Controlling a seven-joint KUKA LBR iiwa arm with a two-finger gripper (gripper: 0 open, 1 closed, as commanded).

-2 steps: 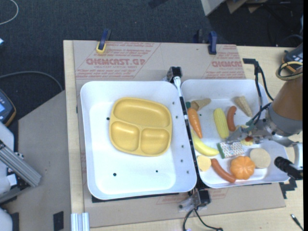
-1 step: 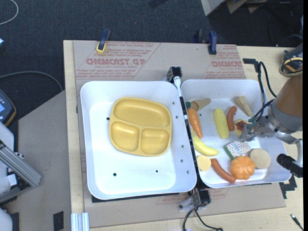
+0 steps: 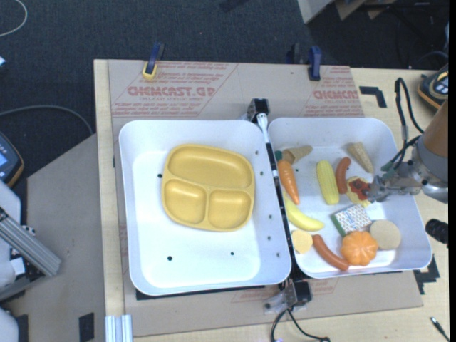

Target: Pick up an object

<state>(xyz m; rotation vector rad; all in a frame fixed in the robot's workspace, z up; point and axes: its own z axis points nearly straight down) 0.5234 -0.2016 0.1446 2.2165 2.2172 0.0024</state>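
well to the gripper's left, a yellow divided plate (image 3: 209,187) sits in the left bin (image 3: 142,255). nearer, in the right bin (image 3: 320,130), a corn cob (image 3: 327,182) and a red sausage (image 3: 343,174) lie just left of the gripper (image 3: 374,191), both with long axes running toward the bin's far edge. whether the gripper is spread or pressed together cannot be told. a good grasp would likely close across the sausage's short width, clear of the neighbouring corn.

Red "CHEMCAST GP" printed on brown board (image 3: 185,84), repeated at right
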